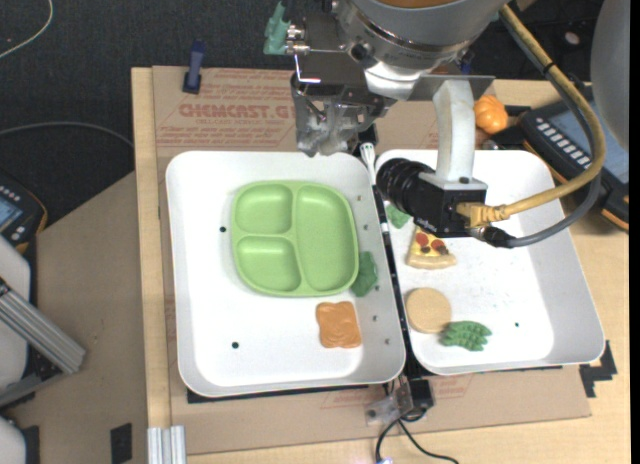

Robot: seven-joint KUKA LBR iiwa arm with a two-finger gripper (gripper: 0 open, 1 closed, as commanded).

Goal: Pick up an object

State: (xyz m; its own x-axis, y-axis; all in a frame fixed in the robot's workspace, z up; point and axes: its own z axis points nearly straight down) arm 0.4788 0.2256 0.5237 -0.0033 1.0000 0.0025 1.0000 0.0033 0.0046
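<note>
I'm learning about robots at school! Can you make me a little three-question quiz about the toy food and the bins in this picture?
1. True or false: the green divided plate lies in the left bin.
2. Which toy sits nearest the pizza slice in the right bin? A) round tan cookie B) orange waffle C) blue clip
3. Fill in: the leafy green toy lies beside the round tan ______.

Key: 1 true; 2 A; 3 cookie.
</note>
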